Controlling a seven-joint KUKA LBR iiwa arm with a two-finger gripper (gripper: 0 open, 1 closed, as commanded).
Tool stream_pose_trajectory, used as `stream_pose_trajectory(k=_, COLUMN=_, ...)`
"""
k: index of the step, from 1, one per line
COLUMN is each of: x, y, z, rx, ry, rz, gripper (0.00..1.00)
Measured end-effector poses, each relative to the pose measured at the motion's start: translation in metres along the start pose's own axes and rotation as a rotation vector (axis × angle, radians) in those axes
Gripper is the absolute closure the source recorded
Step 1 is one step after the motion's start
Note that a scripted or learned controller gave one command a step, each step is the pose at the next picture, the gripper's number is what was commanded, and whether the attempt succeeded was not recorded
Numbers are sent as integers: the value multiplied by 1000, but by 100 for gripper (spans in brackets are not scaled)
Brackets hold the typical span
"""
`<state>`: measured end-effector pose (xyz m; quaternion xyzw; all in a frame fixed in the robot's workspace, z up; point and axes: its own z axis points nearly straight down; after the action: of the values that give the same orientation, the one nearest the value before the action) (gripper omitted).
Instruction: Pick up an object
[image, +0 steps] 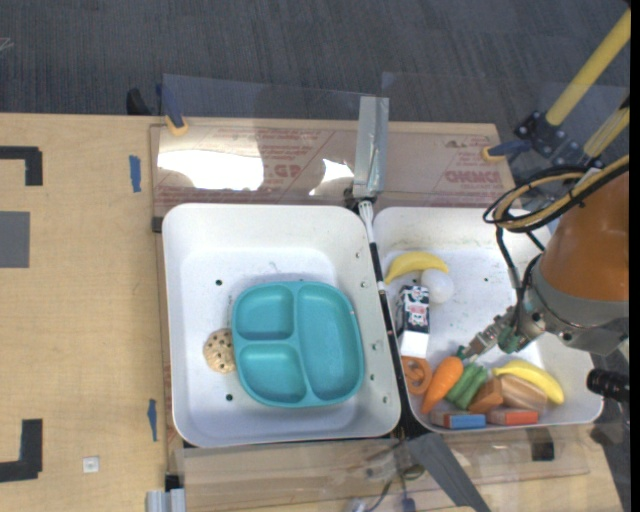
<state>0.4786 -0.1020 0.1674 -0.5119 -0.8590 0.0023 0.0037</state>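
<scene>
The right bin (470, 232) holds a heap of toy food. A yellow banana (417, 264) lies at its back left, with a small black-and-white carton (415, 308) just in front of it. Along the front sit an orange round piece (417, 374), a carrot (443, 383), a green vegetable (466, 388), a second banana (531, 381) and a blue-and-red bar (487, 420). My gripper (480, 345) comes in from the right and hangs low, just above the carrot's tip and the green vegetable. Nothing is visibly lifted.
The left bin (190, 300) bears a teal divided plate (297, 342) and a cookie (218, 350) at the plate's left edge. A metal divider (371, 150) stands between the bins at the back. Cables (525, 205) loop above the arm's orange band (598, 250).
</scene>
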Motion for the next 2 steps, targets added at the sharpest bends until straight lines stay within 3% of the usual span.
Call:
stream_pose_trajectory(k=1, x=2, y=2, z=-1, rx=-4, ry=-1, rz=-4, gripper=0)
stream_pose_trajectory(k=2, x=-5, y=2, z=81, rx=-12, ry=-5, rz=74, gripper=0)
